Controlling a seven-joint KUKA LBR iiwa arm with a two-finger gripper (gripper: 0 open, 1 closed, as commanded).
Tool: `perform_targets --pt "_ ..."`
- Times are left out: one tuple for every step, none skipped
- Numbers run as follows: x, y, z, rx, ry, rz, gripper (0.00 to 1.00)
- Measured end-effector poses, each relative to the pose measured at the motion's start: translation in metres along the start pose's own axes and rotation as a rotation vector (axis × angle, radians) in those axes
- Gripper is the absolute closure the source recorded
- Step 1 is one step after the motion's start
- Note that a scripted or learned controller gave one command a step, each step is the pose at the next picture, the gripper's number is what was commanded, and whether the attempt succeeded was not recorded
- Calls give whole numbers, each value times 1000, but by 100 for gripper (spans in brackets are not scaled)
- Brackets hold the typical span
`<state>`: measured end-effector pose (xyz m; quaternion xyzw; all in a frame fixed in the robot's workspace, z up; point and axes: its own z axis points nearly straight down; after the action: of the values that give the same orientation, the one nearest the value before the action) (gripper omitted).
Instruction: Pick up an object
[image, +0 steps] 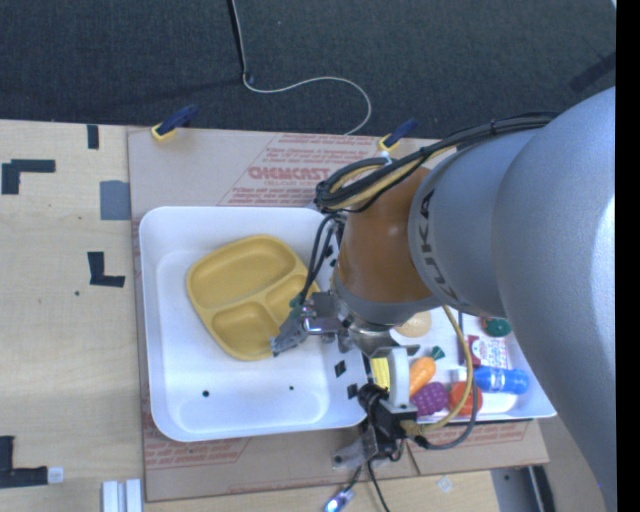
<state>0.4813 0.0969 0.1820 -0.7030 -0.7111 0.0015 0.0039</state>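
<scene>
- The yellow divided plate (247, 290) lies in the left white bin (165, 300), toward its upper half, its long axis running from upper left to lower right.
- The gripper (290, 335) sits at the plate's lower-right rim, so the plate lies up and to its left.
- I cannot tell the gripper's state.
- In the right bin (535, 405), small toys (440, 385) lie partly under the arm (480, 230).

Tray (245, 290) was mustard yellow, sitting in a plain white bin (175, 400). Arm (520, 230) was grey with an orange band (385, 250). Other bin had an orange carrot (423, 372), purple grapes (432, 399) and a blue-and-white bottle (497, 381). Tabletop (60, 330) was tan.
</scene>
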Motion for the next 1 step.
perform_targets --pt "34 48 100 4 -9 13 0"
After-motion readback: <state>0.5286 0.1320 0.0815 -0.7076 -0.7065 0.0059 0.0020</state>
